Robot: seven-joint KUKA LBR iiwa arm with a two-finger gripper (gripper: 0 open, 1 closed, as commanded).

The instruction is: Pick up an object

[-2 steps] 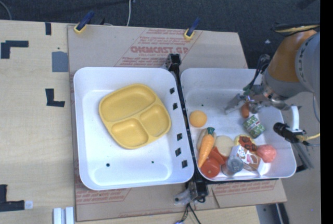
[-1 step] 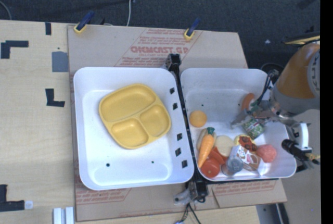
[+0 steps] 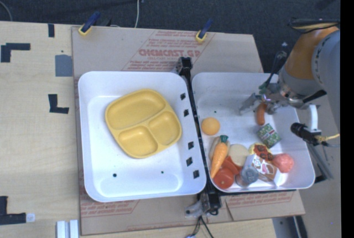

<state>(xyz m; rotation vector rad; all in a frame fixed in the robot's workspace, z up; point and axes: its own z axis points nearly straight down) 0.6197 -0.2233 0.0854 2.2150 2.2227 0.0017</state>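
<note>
**Gripper down in the right bin, right over a little sausage**

Camera view: gripper (image 3: 264,103) sitting low in the right bin (image 3: 221,87), fingers spread apart, nothing clearly pinched between them. Small orange-red sausage (image 3: 260,115) lying just below the fingertips, touching or nearly so, can't tell which. Green packet (image 3: 268,135), orange ball (image 3: 210,125) and carrot (image 3: 219,155) nearby. Yellow divided tray (image 3: 143,123) resting in the left bin (image 3: 91,120).

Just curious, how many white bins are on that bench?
2, side by side: the left bin holds a yellow divided plate; the right bin holds toy food.
</note>
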